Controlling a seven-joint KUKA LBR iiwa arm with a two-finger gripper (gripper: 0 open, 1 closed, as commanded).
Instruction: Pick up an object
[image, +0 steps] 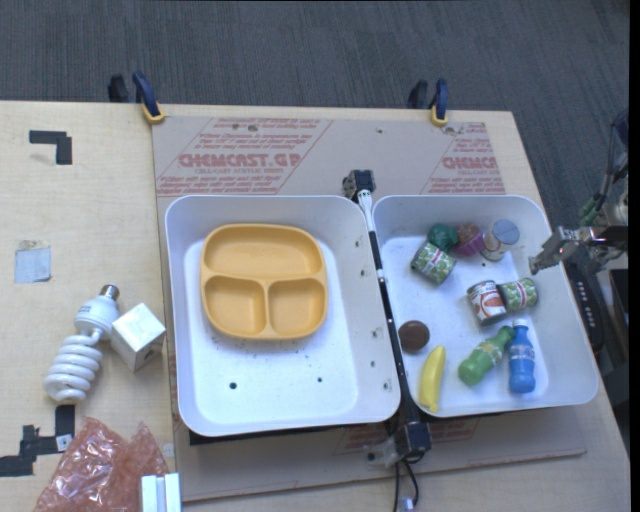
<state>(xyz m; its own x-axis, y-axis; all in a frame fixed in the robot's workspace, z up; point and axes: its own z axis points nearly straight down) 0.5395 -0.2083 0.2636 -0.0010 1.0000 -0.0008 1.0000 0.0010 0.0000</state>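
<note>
The right bin (560, 385) holds several small items. Among them are a green can (433, 262), a red-and-white can (485, 301), a second green can (519, 293), a brown ball (414, 334), a yellow banana (431, 377), a green bottle (484, 358) and a blue bottle (520, 359). My gripper (556, 248) hangs at the right bin's right rim, beside the cans and apart from them. Nothing is seen held in it. The arm behind it is mostly cut off by the view's edge.
The left bin (280, 400) holds a yellow divided plate (265, 278). On the bench to the left lie a spiral light bulb (78, 352), a white cube (138, 333) and a pink crinkled bag (95, 470). Two clamps (148, 98) grip the board's far edge.
</note>
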